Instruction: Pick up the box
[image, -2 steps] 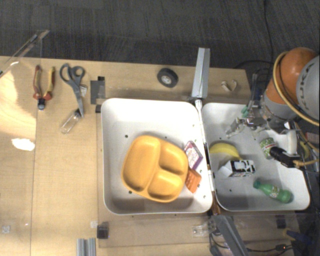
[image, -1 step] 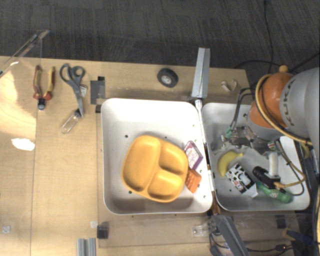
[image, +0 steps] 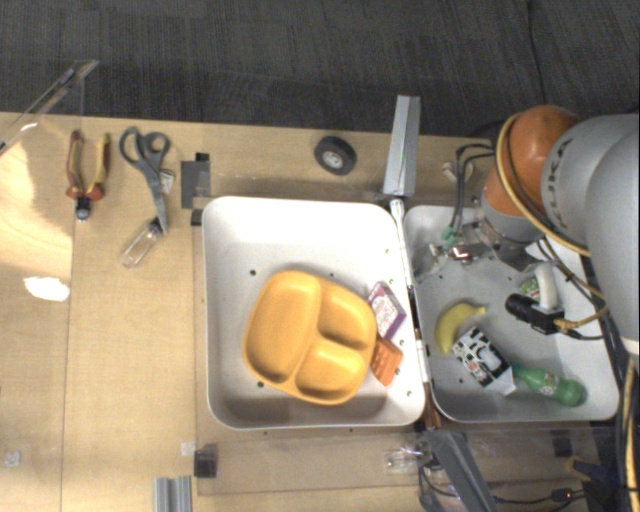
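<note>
A small black-and-white box (image: 478, 358) lies in the right bin (image: 600, 400), between a banana (image: 457, 325) and a green bottle (image: 545, 384). A purple packet-like box (image: 387, 308) leans on the right wall of the left bin (image: 300, 215), with an orange packet (image: 386, 361) just below it. The grey arm with its orange band (image: 535, 150) reaches in from the right. My gripper (image: 455, 247) sits low over the far left corner of the right bin, apart from the black-and-white box and above the banana.
A large yellow divided plate (image: 308, 335) takes up the middle of the left bin. A white-and-green item (image: 547, 285) lies near the right bin's right side. On the bench to the left are scissors (image: 150, 170), pliers (image: 85, 170) and a tape roll (image: 335, 154).
</note>
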